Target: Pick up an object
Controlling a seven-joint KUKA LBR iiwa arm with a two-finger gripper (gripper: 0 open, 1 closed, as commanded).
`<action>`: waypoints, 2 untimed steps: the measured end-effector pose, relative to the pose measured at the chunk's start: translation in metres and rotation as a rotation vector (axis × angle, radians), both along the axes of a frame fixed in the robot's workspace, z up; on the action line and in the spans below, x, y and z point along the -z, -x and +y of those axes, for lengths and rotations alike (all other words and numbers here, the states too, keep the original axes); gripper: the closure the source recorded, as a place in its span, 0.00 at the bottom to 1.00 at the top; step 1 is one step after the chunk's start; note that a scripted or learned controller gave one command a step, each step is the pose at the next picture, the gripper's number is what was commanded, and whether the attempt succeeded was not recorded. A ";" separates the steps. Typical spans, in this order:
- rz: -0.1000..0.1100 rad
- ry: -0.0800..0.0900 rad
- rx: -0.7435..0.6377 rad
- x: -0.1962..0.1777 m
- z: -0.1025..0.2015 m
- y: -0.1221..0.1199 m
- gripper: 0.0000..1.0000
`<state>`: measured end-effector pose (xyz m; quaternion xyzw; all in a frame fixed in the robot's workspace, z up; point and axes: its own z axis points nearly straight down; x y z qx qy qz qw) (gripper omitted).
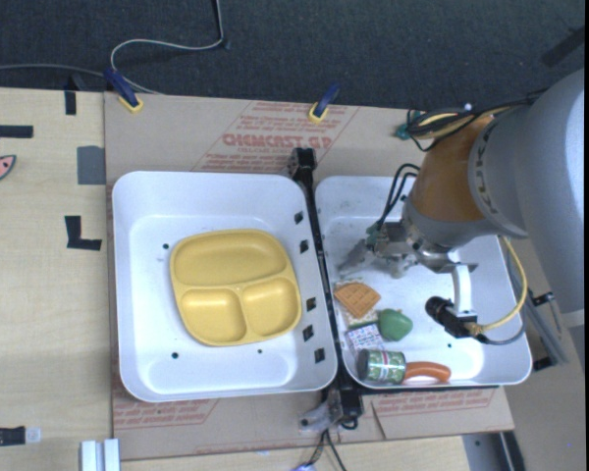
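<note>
Several small objects lie along the front of the right bin [491, 263]: a brown waffle-like square [356, 298], a green rounded item [395, 323], a small labelled packet [363, 337], a green can [384, 366] on its side and an orange carrot-like piece [427, 371]. My gripper [363, 255] is low in the right bin near its left wall, just behind the waffle square. Nothing shows in its grasp. The grey arm with its orange band [452, 180] covers the bin's back right part.
The left bin [142, 263] holds a yellow three-compartment plate [236, 285]. A black divider with clips [309, 253] separates the bins. Cables [491, 327] loop off the wrist over the right bin's right side. Cardboard lies under both bins.
</note>
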<state>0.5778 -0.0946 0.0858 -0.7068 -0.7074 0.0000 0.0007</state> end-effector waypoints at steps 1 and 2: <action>-0.003 0.002 0.002 0.000 -0.017 0.085 0.00; -0.008 0.005 0.002 -0.001 -0.002 0.092 0.00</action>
